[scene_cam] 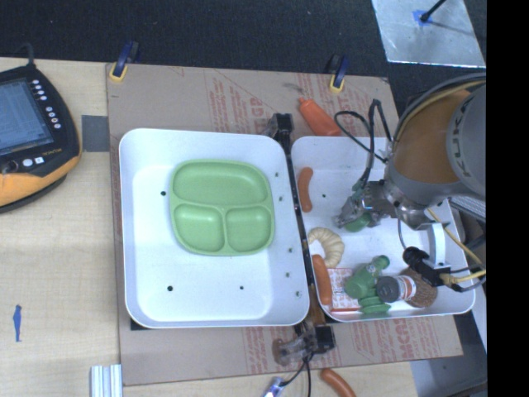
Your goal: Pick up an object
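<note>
Two shallow white bins are sitting side by side on the desk, and the grey arm's jaws (357, 213), whose state cannot be told, are hanging low in the right bin (331, 160), near a croissant-shaped toy (325, 243), probably seeking something graspable.

Red printing runs along the cardboard sheet (223, 98) under the bins, too small and blurred to read. No other text is legible.
</note>
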